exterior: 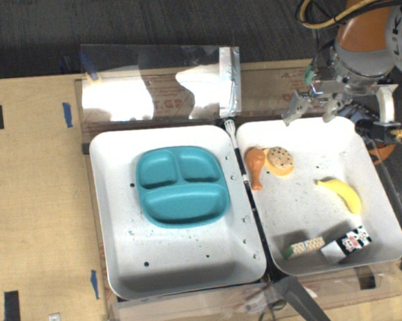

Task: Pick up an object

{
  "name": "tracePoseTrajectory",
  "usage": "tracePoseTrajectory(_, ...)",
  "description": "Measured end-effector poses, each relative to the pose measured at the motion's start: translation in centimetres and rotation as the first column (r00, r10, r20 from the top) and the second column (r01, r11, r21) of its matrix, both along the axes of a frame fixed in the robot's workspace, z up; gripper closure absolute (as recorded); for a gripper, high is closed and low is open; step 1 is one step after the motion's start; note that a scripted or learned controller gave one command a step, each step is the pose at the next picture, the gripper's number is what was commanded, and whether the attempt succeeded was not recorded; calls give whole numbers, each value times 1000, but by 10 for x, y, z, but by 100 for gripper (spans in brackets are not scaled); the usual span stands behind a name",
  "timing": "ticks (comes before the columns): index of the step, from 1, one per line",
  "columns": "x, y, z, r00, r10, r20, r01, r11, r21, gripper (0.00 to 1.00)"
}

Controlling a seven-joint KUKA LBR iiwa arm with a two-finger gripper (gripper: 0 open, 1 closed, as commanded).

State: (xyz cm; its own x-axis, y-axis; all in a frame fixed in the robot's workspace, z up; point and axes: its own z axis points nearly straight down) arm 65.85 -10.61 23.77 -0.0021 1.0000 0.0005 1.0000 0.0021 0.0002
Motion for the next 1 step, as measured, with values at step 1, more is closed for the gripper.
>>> tracePoseTrajectory(1, 9, -34, -5, 977, 215, 3, -215, 977, -3, 0)
